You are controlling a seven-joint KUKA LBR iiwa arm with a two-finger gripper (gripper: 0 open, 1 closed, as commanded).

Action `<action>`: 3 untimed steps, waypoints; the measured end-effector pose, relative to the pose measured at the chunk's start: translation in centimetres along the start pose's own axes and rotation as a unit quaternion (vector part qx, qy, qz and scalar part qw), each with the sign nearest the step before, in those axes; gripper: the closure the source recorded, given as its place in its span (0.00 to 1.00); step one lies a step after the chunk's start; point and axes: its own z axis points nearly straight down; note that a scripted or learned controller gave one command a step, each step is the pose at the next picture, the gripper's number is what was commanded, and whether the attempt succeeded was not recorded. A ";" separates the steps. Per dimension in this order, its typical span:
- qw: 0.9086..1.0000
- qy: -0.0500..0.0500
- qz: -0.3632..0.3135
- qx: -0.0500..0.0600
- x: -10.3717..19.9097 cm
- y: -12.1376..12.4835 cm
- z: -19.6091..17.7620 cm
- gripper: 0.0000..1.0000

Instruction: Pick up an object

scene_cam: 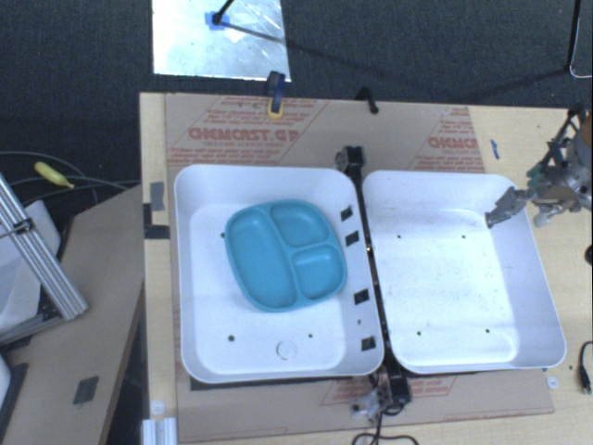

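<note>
One blue divided plate (284, 255) lies flat in the left bin (199, 202), well apart from the gripper (519, 207), which hangs at the far right rim of the right bin (537, 341), whether spread or pressed together I cannot tell, nothing visibly in it.

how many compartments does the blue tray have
3. The blue tray lies in the left bin: one large compartment along its left side, one small at its upper right, one small at its lower right.
</note>
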 end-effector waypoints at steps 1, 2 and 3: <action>1.000 0.001 -0.002 -0.001 3.0 -7.5 -7.6 0.00; 1.000 0.001 0.000 0.004 0.7 -6.8 7.4 0.00; 1.000 0.002 -0.007 0.001 9.7 -3.4 13.3 0.00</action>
